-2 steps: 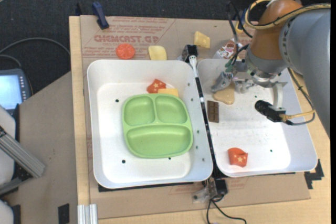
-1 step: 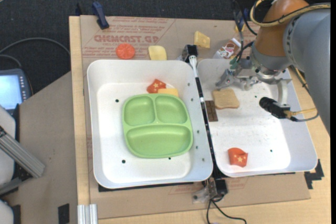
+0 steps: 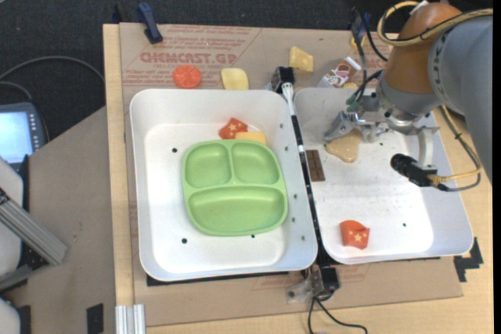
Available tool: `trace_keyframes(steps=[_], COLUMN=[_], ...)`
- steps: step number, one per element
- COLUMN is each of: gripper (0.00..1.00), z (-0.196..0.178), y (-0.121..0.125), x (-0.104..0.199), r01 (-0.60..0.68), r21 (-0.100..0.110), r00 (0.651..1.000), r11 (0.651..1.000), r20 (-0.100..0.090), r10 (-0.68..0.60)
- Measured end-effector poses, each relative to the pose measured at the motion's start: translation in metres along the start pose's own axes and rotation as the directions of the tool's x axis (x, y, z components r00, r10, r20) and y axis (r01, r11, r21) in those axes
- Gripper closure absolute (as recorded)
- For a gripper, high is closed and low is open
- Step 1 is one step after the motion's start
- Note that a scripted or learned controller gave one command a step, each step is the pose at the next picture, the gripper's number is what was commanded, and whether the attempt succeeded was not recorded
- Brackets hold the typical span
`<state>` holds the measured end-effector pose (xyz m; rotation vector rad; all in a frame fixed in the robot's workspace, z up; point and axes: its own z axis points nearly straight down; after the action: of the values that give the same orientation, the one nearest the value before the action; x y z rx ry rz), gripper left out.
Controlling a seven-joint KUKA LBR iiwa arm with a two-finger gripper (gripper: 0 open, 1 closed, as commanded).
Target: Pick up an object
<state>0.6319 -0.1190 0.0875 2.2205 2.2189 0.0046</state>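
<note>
While hanging low over the right bin (image 3: 438, 235), gripper (image 3: 354, 129) sits at that bin's upper left part, fingers hard to separate from the wrist hardware; open or closed, cannot tell. Directly below and touching or nearly touching: tan flat piece (image 3: 343, 149), partly covered by the fingers, exact contact unclear. Farther down the same bin, well apart from the gripper: red block (image 3: 354, 234) with a pale mark. Left of the gripper, across the divider, in the left bin (image 3: 149, 192): red piece (image 3: 232, 128) and yellow piece (image 3: 252, 138) at the upper rim of a green divided plate (image 3: 233, 188). Beyond the bins: small items on cardboard, too small to name.
</note>
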Motion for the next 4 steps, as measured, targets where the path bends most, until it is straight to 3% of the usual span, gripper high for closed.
trace_keyframes(steps=[1,2,3,4], gripper=[1.00,0.00,0.00,0.00], z=[-0.011,-0.010,0.002,0.000], y=[0.001,0.001,0.027,0.023], x=[0.000,0.000,0.014,0.025], r01=[0.000,0.000,0.003,0.001], r21=[-0.005,-0.003,0.000,0.001], r00=[1.000,1.000,1.000,1.000], r11=[1.000,1.000,1.000,1.000], r20=[0.001,0.001,0.001,0.002], r10=[0.000,0.000,-0.003,-0.001])
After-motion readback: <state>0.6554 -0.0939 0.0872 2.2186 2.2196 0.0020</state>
